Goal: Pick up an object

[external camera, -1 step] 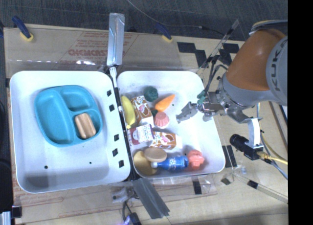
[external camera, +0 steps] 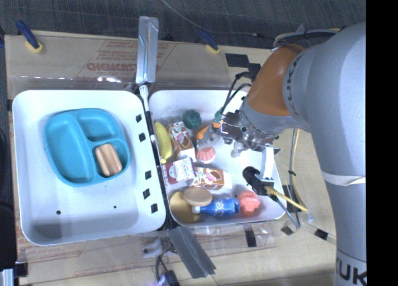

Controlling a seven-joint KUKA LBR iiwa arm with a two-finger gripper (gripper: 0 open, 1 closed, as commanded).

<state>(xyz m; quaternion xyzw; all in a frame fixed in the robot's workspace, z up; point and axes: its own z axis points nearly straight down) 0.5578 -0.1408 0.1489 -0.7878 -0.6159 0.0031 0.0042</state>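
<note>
I have the gripper [external camera: 234, 138] low over the right bin [external camera: 186, 96], on its right-hand side, with the grey arm reaching in behind it. From here I cannot tell whether it is spread or clamped on anything. The things to pick from are all crowded into this bin. An orange toy carrot [external camera: 203, 132] and a pink cupcake [external camera: 206, 153] lie just to the gripper's left, with a dark green piece [external camera: 191, 117] beyond the carrot. A banana [external camera: 163, 140] lies along the left wall. A blue bottle [external camera: 219, 206] lies along the near wall beside a coral-pink toy [external camera: 249, 202]. In the left bin [external camera: 25, 160] a brown bread roll [external camera: 107, 159] sits on a blue divided plate [external camera: 71, 148].
</note>
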